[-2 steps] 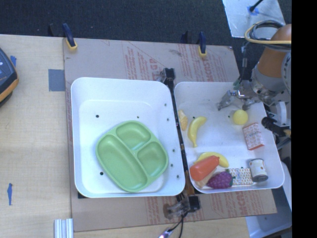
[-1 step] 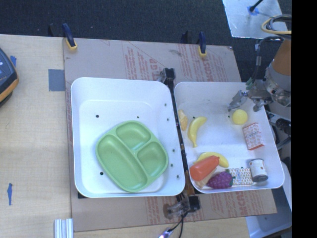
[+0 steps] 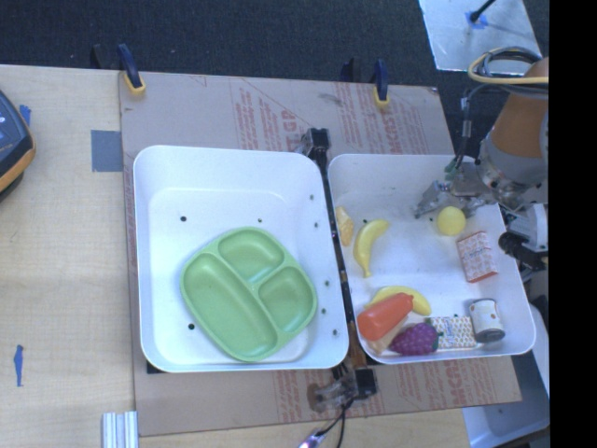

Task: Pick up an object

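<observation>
The right bin (image 3: 420, 171) holds several items. A yellow ball (image 3: 451, 221) lies near its far right side, and my gripper (image 3: 454, 198) hangs right over it, at its far edge. The arm comes in from the right with its orange band (image 3: 519, 124) above. Nothing visibly hangs from the gripper. Further items are a yellow banana (image 3: 368, 244), an orange slice (image 3: 345, 225), a red and white carton (image 3: 477, 256), a small can (image 3: 485, 320), a red pepper (image 3: 383, 316), purple grapes (image 3: 414, 340) and a second yellow piece (image 3: 409, 297).
The left bin (image 3: 159, 171) contains a green divided plate (image 3: 248, 292). A flat patterned box (image 3: 455, 330) lies by the grapes at the right bin's near wall. Clamps (image 3: 131, 71) hold the cardboard base at the far edge.
</observation>
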Action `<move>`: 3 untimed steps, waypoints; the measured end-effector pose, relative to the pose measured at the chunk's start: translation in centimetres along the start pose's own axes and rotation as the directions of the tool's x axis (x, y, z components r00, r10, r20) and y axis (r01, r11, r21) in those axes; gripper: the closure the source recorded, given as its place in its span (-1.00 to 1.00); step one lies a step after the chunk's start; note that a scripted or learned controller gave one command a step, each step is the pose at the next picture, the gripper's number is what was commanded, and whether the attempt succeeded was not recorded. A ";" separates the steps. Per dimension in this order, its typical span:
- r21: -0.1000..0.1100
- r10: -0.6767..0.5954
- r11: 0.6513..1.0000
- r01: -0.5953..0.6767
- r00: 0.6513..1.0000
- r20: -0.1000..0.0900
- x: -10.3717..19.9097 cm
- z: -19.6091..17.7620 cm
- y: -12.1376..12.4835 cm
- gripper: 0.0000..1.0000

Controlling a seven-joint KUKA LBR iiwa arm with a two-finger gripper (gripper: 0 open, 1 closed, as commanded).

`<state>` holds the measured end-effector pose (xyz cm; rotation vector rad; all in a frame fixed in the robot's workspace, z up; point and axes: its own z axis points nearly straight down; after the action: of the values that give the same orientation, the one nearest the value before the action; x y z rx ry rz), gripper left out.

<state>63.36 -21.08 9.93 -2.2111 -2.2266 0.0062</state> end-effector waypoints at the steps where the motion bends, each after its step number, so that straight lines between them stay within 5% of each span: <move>1: 0.001 -0.003 1.000 0.003 1.000 0.001 -0.1 -1.1 0.0 1.00; 2: -0.004 0.002 1.000 -0.002 1.000 -0.001 6.6 -6.2 2.3 1.00; 3: -0.003 0.003 1.000 -0.003 1.000 0.000 6.5 -6.1 2.3 -1.00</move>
<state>65.64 -14.57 16.03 -2.2154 -2.2249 0.0031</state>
